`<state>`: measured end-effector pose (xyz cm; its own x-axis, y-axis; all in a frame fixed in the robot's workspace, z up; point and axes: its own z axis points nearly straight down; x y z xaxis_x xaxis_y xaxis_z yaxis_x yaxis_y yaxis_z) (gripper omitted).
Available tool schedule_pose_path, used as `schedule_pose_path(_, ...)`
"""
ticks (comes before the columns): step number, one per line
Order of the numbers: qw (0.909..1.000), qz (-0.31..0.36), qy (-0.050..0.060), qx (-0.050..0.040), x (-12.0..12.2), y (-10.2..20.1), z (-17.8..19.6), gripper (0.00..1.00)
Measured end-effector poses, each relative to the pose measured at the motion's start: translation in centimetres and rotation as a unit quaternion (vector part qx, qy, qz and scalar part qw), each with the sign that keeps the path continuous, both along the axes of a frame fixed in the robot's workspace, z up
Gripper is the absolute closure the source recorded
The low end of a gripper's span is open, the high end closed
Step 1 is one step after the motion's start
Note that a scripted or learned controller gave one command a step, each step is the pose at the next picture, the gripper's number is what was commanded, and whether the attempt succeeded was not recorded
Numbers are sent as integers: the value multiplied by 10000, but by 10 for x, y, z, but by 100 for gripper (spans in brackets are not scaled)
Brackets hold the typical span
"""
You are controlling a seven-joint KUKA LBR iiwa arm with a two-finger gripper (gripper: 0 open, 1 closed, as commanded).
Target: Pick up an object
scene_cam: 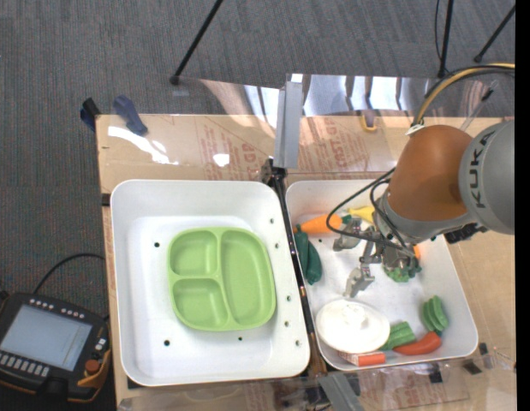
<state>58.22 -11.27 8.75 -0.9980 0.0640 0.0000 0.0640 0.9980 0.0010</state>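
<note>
The grey arm (496,187) with its orange band is looming nearest the lens, reaching in from the right and hanging over the right bin (466,315). Its pincer (364,271) is pointing down over the middle of that bin, above bare white floor; whether it is apart or together cannot be told from this angle, and nothing is showing in its grasp. A small bushy green toy (402,271) is lying just beside the pincer on its right, partly tucked under the wrist, dark green and lumpy like a broccoli head. Around it the right bin is holding one orange carrot (317,224) near the far left corner, one long dark green vegetable (311,260) lying along the left wall, one yellow piece (364,214) peeking out under the cables, one round white lid (354,325) sitting at the near side, one red pepper (418,344) curving along the near wall, one light green piece (399,333) touching the lid and the pepper, and one ribbed green piece (434,313) near the right wall. The left bin (132,229) is carrying a single light green plate (222,278) with three compartments, lying flat at its centre. The two bins are sitting side by side on a brown bench (187,144), and one handheld controller (44,341) with a grey screen is resting on the carpet at the lower left.
</note>
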Motion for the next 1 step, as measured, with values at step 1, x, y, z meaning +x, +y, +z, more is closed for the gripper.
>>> schedule_pose_path(1,9979,-647,-3,-3,40,25,0,0)
